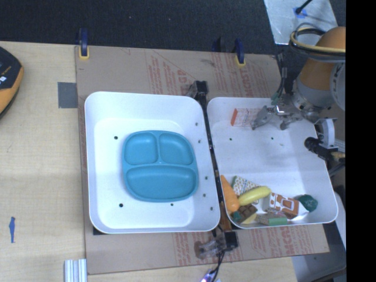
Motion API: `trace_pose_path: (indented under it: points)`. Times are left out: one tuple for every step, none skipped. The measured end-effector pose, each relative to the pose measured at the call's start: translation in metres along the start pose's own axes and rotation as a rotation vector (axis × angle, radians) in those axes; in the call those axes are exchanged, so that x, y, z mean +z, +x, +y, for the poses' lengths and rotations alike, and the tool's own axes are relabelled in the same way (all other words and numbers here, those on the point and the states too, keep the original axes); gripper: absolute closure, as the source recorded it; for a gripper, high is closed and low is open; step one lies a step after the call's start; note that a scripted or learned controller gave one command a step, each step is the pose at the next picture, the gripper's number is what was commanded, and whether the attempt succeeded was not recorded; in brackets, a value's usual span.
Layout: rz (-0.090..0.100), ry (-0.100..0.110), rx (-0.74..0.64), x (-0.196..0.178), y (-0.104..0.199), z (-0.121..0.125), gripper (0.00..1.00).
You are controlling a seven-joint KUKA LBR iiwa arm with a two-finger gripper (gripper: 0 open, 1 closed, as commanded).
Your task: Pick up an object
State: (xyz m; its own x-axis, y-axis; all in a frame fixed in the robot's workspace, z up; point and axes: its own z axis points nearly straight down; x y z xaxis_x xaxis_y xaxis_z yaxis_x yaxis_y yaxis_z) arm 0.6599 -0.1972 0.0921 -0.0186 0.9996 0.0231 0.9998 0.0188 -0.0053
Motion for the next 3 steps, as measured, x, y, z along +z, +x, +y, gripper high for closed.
trace_pose_path:
  points:
    - [-0.021, 0.000, 0.010, -0.001, -0.013, -0.004, 0.00]
    - [-0.019, 0.009, 0.017, 0.002, 0.001, -0.130, 0.00]
    - [-0.024, -0.007, 0.014, 0.000, -0.014, -0.079, 0.00]
